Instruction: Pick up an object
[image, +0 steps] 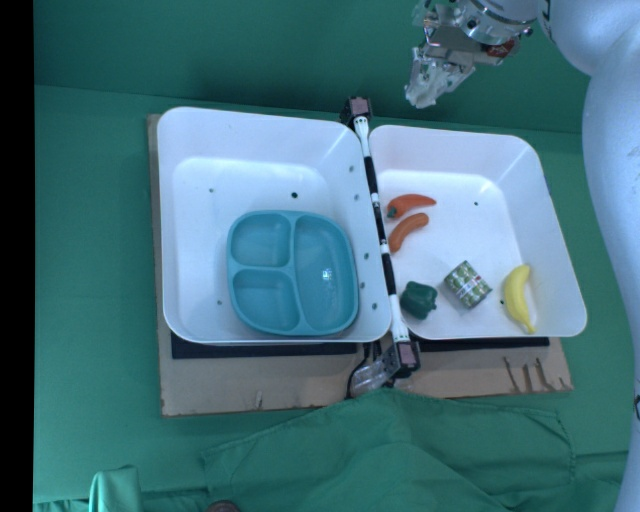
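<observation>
The two white bins (190, 150) are showing smooth, glossy plastic. The teal divided plate (292, 273) is reflecting light. Matt green cloth (90, 250) is covering the worktop; brown cardboard (260, 385) is looking rough.

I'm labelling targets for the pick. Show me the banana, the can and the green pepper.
banana (518, 297): camera view, middle of its yellow body.
can (467, 283): camera view, its patterned side.
green pepper (419, 298): camera view, centre of its body.

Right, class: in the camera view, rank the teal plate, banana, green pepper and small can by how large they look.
1. teal plate, by far the largest
2. banana
3. green pepper and small can: they look about alike, so no ranking between them.
</observation>
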